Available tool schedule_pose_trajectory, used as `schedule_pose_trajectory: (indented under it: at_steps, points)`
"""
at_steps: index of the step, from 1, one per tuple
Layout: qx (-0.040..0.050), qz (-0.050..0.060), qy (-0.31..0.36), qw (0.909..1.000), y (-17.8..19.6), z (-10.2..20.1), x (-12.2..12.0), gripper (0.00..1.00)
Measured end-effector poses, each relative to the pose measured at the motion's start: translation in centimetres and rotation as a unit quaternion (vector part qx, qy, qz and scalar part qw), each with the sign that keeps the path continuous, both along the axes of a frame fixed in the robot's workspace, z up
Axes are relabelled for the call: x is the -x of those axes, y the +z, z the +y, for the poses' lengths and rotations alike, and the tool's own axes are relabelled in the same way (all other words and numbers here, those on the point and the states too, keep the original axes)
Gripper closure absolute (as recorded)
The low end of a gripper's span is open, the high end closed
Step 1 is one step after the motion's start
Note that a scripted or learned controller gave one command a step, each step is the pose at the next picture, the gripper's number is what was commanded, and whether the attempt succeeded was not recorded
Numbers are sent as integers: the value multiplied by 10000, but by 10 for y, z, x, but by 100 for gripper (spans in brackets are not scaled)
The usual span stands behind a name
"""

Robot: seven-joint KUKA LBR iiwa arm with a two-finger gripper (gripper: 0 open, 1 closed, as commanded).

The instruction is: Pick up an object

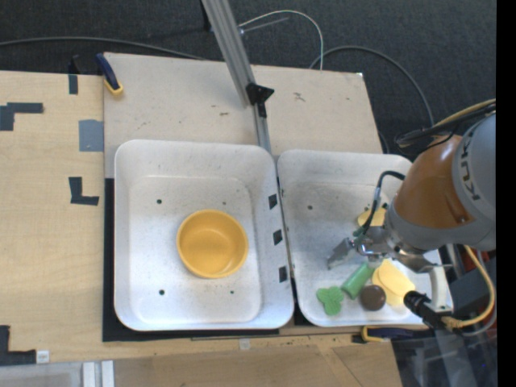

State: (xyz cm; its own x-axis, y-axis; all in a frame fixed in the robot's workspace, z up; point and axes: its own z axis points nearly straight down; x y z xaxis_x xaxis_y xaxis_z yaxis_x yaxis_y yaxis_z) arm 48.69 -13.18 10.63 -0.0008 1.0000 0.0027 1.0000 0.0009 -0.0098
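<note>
Grey gripper (345, 252) blurred, yellow object (394, 281) half hidden

Yellow bowl (212, 243) upright, left bin (133, 216)

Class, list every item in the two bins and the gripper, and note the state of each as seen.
yellow bowl: upright, alone in the left bin
gripper: low in the right bin, above the green cylinder
green cylinder: lying tilted
green block: lying flat
brown ball: resting against yellow piece
</note>
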Motion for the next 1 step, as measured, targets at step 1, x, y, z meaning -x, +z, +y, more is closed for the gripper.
schedule_pose_trajectory:
  at_steps: [1]
  points:
    - [4,-20,4,10000,13,0,-1,100]
